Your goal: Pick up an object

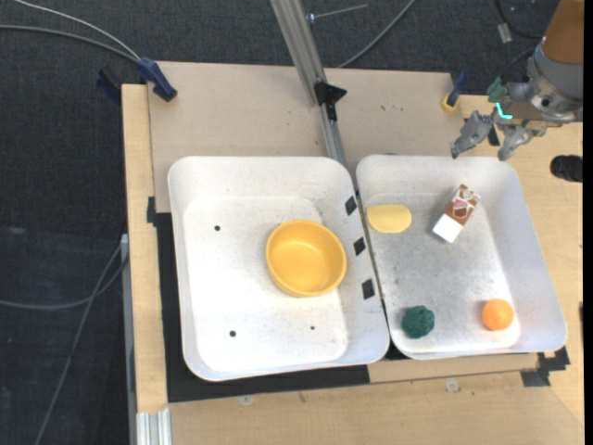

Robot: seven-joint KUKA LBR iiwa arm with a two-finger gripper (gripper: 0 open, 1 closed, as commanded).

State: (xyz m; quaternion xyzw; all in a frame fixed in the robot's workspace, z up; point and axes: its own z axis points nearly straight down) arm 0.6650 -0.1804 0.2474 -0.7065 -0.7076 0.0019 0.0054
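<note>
My gripper [486,143] hangs over the far edge of the right bin [533,239], fingers spread open with nothing between them. Below it in that bin lies a small brown-and-white carton [456,213], tilted on its side. A pale yellow oval piece [389,218] rests near the bin's left wall. A dark green ball-like object [418,321] and an orange ball [498,314] sit near the front edge. In the left bin [213,276] stands a yellow bowl [306,258], upright.
A slanted metal post [301,35] rises behind the seam between the bins. Blue clamps [157,80] hold the bench board at the back left, and a yellow-blue clamp [453,95] at the back right. Cables trail across the dark floor.
</note>
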